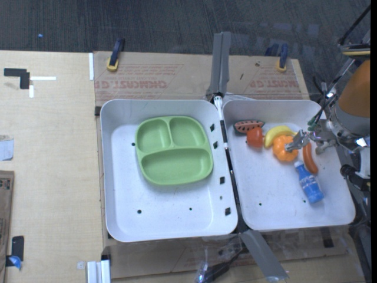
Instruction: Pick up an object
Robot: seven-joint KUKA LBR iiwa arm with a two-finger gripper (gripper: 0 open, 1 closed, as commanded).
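In the right bin (277, 214) lies a cluster of toy food: a watermelon slice (248, 124), a red tomato (254, 137), a yellow banana (277, 134), an orange fruit (284, 147) and an orange-red sausage (310, 158). A blue bottle (309, 184) lies just in front of the sausage. My gripper (307, 140) reaches in from the right and hangs low over the gap between the orange fruit and the sausage, close to both. Its metal parts overlap the top of the sausage. I see nothing lifted off the bin floor.
The left bin (118, 205) holds a green divided plate (174, 150). A raised divider (227, 164) separates the two bins. The grey arm with its orange band (356, 93) stands over the right bin's far right rim. Clamps sit on the cardboard behind the bins.
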